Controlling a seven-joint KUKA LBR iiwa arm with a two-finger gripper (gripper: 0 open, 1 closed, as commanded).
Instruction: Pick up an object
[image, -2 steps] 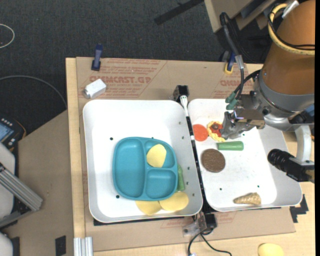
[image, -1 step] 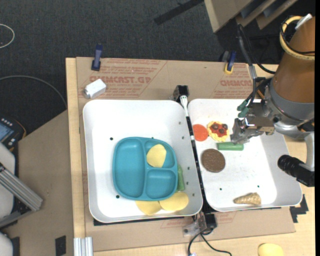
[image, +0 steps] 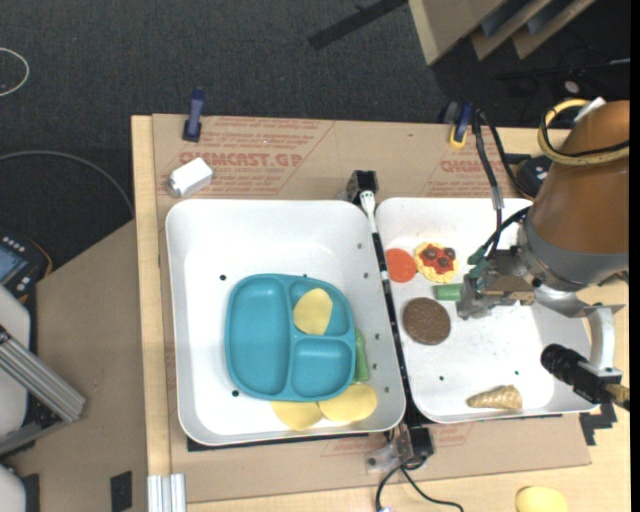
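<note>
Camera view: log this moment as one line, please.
arm: over right white bin | gripper: beside small green piece | round brown patty: lying loose | teal divided tray: left bin

Faint red print runs along the cardboard sheet (image: 300, 150) under the bins, at the frame's upper middle. It reads roughly "CHEMCAST GP". The rest is illegible.

smooth glossy plastic bins (image: 190, 300), a matt teal plastic tray (image: 262, 335), on a bare wooden bench (image: 300, 150).
</note>
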